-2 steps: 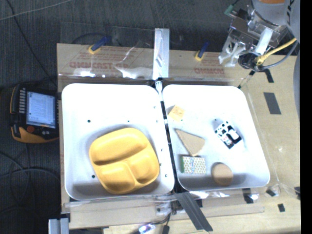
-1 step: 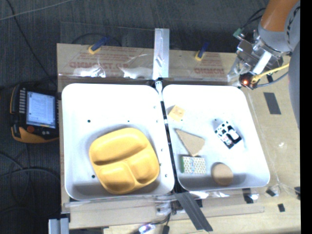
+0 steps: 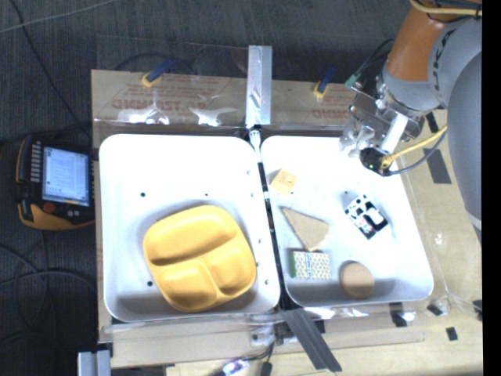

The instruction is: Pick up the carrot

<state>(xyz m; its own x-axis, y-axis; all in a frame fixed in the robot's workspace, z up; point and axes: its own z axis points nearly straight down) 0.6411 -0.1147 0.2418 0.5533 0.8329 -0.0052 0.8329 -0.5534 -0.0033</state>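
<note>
We see the gripper (image 3: 365,142) poised over the right bin's (image 3: 415,237) one o'clock corner, probably so that it does not block the camera; we cannot tell whether it is wide or narrow. Toward seven o'clock lie a black-and-white block (image 3: 365,214), a tan wedge (image 3: 307,227) and a brown lump (image 3: 357,279). Nothing reads clearly as a carrot; the tapered wedge is our best guess.
</note>
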